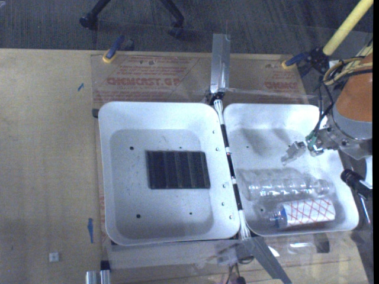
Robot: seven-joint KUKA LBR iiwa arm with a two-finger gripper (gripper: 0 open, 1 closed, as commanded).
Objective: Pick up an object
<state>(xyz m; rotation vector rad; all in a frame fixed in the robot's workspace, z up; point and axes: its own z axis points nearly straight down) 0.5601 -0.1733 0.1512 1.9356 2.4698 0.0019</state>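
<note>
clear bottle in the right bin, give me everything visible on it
The clear plastic bottle lies on its side in the right bin, long axis running roughly left-right across the bin's near half. It looks transparent, ribbed along the body, and apparently empty; I cannot make out a cap. Just in front of it, and seemingly touching, lies a tube-like item with a red crosshatch pattern. The gripper hangs above and behind the bottle, apart from it.
</note>
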